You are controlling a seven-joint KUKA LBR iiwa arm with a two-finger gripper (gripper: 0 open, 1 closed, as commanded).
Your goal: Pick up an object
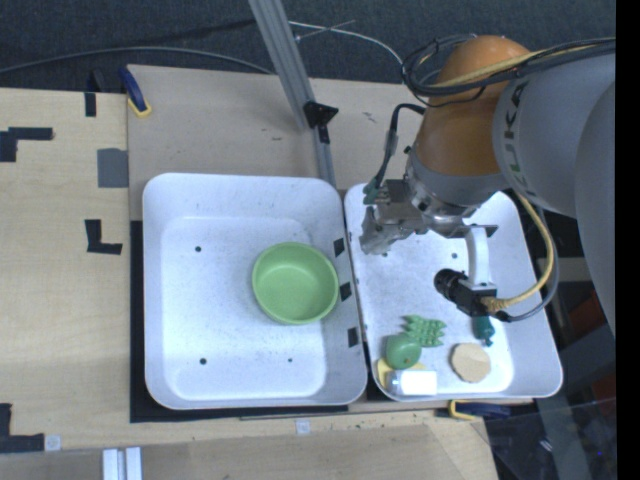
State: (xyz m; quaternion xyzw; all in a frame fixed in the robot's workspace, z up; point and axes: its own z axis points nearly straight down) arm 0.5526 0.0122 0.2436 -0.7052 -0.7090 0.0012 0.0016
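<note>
My gripper (377,236) hangs over the upper left part of the right bin (530,373), close to the divider between the bins. Nothing shows between its fingertips. Several small objects lie at the front of that bin: a green spiky toy (424,329), a green round piece (403,351), a yellow and white block (410,380) and a tan round disc (470,362). A green bowl (294,283) sits upright in the left bin (175,268), to the gripper's lower left.
A black cable fitting with a teal tip (466,294) hangs off the arm over the right bin. A grey pole (290,68) slants in from the top behind the bins. A blue and yellow clamp (135,90) rests on the bench at the far left.
</note>
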